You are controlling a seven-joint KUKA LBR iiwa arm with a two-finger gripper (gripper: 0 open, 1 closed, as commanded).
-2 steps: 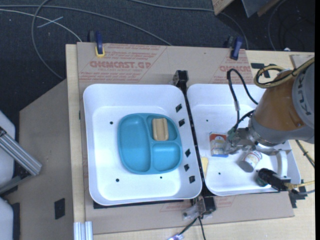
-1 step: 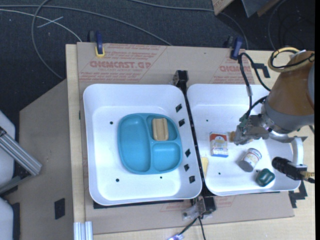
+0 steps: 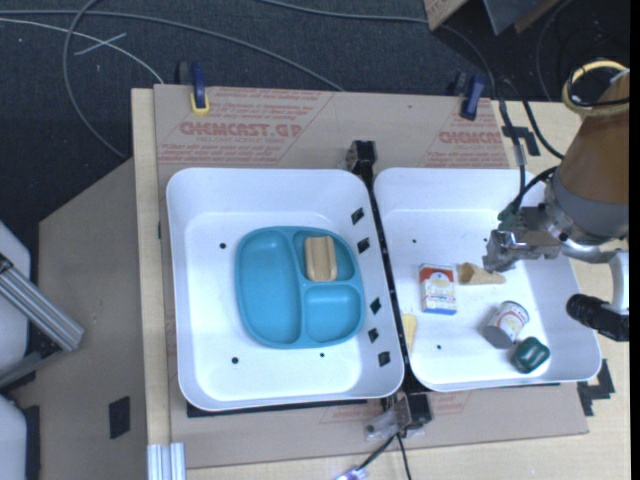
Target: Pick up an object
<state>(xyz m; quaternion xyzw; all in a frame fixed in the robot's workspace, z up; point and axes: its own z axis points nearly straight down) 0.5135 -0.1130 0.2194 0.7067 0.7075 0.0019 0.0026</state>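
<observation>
Gripper [image 3: 498, 251] lowered into right bin [image 3: 440, 203], just above tan wedge [image 3: 478, 275]; finger state cannot be told. Nearby: small carton [image 3: 438, 290], can [image 3: 506, 324], green cap [image 3: 530, 354]. Left bin [image 3: 200, 208]: blue divided plate [image 3: 270, 288] with tan block [image 3: 320, 258] in upper compartment.

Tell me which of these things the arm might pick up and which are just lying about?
Might be picked up, right bin:
small red-and-white carton
tan wedge, nearest the gripper
small can
green cap-like piece

Just lying about:
blue divided plate holding a tan block, left bin
blue clamps
cables
</observation>
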